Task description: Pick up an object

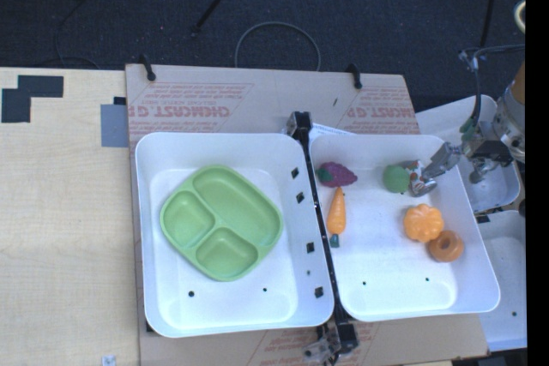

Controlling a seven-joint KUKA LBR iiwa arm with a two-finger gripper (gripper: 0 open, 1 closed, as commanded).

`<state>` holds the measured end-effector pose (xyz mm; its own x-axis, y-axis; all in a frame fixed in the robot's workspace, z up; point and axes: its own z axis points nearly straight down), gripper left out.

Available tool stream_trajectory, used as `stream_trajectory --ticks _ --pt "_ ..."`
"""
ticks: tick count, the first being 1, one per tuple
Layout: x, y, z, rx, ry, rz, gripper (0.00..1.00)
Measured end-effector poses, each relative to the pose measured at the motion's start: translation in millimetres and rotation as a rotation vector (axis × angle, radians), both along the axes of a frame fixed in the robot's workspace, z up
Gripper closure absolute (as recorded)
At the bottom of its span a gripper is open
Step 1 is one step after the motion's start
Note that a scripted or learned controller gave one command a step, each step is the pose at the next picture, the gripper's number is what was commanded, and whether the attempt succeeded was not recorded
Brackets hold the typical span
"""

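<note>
The claw (pixel 419 183) reaches in from the right, low in the right bin (pixel 403 296), its tip touching the green ball (pixel 395 177), likely the chosen target; whether its grip is open or closed, I cannot tell; carrot (pixel 336 212) and orange pumpkin (pixel 423 222) lie nearby.

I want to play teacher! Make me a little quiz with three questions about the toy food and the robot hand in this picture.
1. True or false: the green divided plate sits in the left bin.
2. Which toy lies closest to the gripper?
A. the carrot
B. the green ball
C. the brown donut
3. Fill in: the orange pumpkin touches the brown ____.

Key
1. True.
2. B; the gripper is right beside the green ball in the right bin.
3. Donut.
</note>
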<state>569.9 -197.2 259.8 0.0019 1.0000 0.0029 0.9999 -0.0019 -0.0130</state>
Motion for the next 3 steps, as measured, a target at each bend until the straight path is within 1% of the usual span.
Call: stream_trajectory --ticks 1,2,3 --pt "2.2 0.0 6.3 -0.003 -0.012 0.002 0.00" --pt "-3.8 -2.3 -39.1 -0.001 -0.006 0.002 0.00" --pt "-13.6 -3.9 -88.6 0.000 -0.006 0.001 0.00"
